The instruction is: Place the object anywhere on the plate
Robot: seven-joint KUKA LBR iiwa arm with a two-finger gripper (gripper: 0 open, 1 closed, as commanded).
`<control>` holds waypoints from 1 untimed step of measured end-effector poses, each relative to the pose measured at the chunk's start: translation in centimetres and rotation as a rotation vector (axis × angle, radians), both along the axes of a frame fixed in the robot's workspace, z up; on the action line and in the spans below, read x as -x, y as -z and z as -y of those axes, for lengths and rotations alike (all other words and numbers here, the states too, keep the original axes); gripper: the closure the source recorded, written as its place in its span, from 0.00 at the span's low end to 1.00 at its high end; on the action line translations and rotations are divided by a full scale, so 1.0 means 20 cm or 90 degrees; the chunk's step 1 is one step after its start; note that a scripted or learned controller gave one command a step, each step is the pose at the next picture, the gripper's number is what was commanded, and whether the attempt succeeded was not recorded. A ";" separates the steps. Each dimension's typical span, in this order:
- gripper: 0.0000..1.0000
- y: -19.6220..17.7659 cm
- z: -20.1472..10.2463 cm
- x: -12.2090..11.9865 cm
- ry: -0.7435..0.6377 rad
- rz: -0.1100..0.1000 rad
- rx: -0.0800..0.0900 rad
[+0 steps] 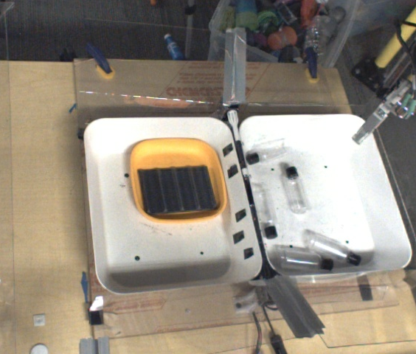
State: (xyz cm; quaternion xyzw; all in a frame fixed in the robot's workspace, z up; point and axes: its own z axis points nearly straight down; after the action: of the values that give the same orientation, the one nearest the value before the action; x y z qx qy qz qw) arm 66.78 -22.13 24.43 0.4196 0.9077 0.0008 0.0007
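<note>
From the overhead camera view, the wooden counter [23, 161] carries two shallow white bins set side by side, their inner walls touching along a seam marked with small black tabs. The left bin [112, 198] holds an orange plate [175, 153] with rounded corners, sitting a little above the bin's middle, and a dark ribbed rectangular insert [176, 189] lies flat on the plate, covering most of its floor. The right bin [341, 175] holds several clear plastic vials with black caps: one vial [294, 189] lies near the middle with its cap pointing away from the viewer, another vial [263, 153] lies near the upper left corner beside the seam, a third vial [329, 248] lies tilted near the front edge, and one more [296, 258] lies just beside it along the front wall; a further clear piece lies along the seam, too faint to make out well. All the vials are in the right bin, well apart from the plate. The tool [370, 126] hangs at the upper right corner of the right bin, over its rim, reaching in from the right; it reads as a single slanted grey blade, and whether it is spread or pressed together I cannot tell. Nothing is seen pinched in it.
</note>
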 end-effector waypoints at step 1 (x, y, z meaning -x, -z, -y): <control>0.00 0.06 0.00 0.04 -0.117 0.001 0.000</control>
State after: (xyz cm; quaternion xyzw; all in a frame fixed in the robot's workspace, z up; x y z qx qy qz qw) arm 66.08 -22.12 23.33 0.3346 0.9424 0.0009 0.0015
